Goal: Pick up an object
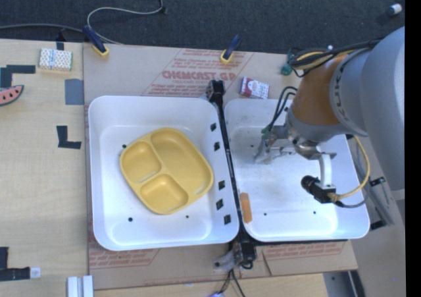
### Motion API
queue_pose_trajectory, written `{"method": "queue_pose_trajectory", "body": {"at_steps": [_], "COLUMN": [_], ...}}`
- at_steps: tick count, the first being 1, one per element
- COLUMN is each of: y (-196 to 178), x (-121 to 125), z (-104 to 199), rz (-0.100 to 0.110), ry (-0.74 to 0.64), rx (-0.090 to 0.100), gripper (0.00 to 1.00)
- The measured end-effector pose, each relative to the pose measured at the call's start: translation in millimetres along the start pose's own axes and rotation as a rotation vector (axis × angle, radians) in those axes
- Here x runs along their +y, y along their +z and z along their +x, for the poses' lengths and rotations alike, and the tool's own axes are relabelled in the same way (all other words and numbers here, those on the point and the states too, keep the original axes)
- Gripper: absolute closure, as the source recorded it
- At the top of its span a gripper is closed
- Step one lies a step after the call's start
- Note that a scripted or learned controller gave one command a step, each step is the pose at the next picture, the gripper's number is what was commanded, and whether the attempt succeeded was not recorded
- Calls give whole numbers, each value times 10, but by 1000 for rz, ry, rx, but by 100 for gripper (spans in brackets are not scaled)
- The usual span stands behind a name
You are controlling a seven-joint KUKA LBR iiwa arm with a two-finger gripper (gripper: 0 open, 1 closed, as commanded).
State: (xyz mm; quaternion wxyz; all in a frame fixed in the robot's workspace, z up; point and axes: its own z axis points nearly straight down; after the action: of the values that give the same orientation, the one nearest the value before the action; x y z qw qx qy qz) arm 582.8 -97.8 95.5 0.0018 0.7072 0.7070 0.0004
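- Cardboard-covered bench [191, 72] bears two white bins side by side.
- Left bin [105, 177] holds a yellow divided tray [166, 169], lying flat near its centre.
- Right bin [289, 223] has the gripper [266, 151] low over its floor; finger state cannot be determined.
- Small orange object [245, 207] lies against the right bin's left wall.

One fixed camera looks down at a slant over the left bin [99, 177], bench-wide, arm [368, 91] entering right.
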Motion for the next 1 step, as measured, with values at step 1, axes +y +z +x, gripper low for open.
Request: {"method": "queue_pose_trajectory", "body": {"at_steps": [1], "y": [2], "x": [-1], "z": [1], "rz": [0], "ry": [0], "rx": [0], "gripper": [0]}}
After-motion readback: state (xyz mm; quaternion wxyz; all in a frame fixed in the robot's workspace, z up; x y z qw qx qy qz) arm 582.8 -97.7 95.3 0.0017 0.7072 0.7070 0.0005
